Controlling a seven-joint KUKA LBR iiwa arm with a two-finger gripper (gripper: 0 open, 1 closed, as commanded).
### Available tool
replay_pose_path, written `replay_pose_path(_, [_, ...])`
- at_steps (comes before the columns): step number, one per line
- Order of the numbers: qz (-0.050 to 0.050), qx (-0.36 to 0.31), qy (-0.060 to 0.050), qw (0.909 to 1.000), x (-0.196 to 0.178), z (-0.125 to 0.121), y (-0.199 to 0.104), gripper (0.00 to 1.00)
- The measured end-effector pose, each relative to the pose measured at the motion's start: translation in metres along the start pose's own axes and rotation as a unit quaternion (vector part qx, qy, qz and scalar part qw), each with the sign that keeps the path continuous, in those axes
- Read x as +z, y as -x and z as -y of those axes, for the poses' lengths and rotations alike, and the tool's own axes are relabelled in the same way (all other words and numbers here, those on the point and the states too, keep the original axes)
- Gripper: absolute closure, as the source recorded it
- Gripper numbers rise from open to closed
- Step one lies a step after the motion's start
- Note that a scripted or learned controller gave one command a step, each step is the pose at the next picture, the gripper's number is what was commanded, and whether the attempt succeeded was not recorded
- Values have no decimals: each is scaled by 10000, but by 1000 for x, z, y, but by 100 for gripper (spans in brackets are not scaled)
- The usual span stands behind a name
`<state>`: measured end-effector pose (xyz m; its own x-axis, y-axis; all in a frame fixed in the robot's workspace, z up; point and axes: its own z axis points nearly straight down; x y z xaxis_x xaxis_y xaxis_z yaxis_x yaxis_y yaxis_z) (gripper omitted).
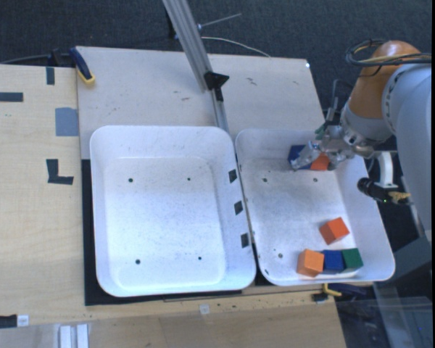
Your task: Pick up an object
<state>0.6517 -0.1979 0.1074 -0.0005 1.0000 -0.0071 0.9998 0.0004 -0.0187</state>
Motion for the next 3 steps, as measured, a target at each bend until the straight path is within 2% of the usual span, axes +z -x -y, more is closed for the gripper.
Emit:
replay_pose_path(1, [-5, -5, 86, 10000, 10, 4, -60, 100])
replay_pose_path(2, [-50, -47, 136, 9999, -92, -23, -172, 100])
replay_pose_path(3, [-27, -11, 87, 10000, -86, -21, -166, 0])
